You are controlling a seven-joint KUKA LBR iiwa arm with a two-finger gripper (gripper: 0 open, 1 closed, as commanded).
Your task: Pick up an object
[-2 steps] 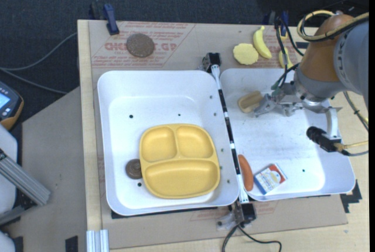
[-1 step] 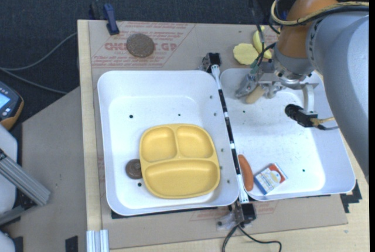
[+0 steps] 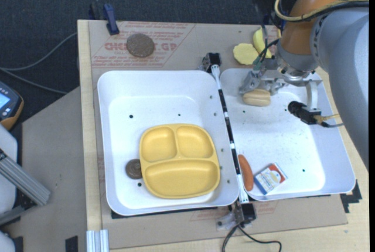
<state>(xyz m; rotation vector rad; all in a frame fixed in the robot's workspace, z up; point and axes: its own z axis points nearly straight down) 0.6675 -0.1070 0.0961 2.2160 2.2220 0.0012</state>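
Pincer set low over the bun at the far end of the right bin; the grasp is judged to be in hand, not yet proven.

The pincer (image 3: 262, 84) is seen just above and touching the tan bun (image 3: 256, 98), which lies on the floor of the right bin (image 3: 304, 154) near its far left corner. Whether the pincer is apart or together cannot be told, and the bun is not shown between its tips, so no hold is claimed. A firm closing on the bun and a straight lift are called for next. A sausage (image 3: 245, 172) and a small packet (image 3: 269, 178) lie at the near end; a yellow tray (image 3: 177, 160) is in the left bin (image 3: 117, 98).
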